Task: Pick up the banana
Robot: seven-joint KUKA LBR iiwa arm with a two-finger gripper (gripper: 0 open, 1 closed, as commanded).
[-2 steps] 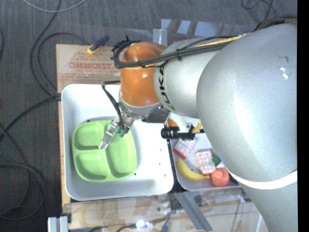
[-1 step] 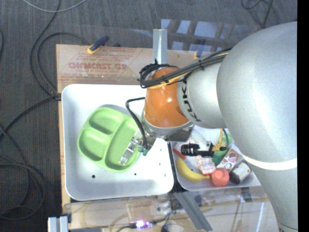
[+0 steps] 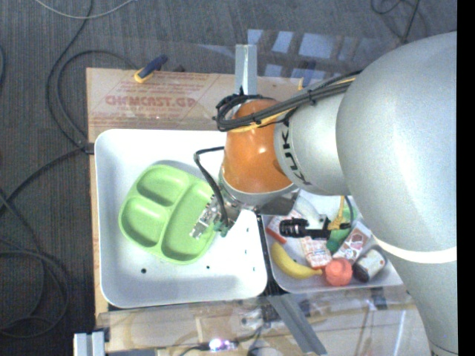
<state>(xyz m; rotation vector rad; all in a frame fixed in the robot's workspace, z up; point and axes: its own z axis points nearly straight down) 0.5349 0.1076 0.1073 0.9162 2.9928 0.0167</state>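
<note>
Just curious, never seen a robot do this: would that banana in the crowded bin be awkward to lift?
Probably: the banana is curved and smooth-skinned, so it may slip or pivot. It lies against a red ball and a small carton, which may get nudged.

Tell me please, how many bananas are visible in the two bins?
1. The banana lies in the right bin, at its near left, beside a red ball. The arm covers much of that bin, so another could be hidden.
</note>
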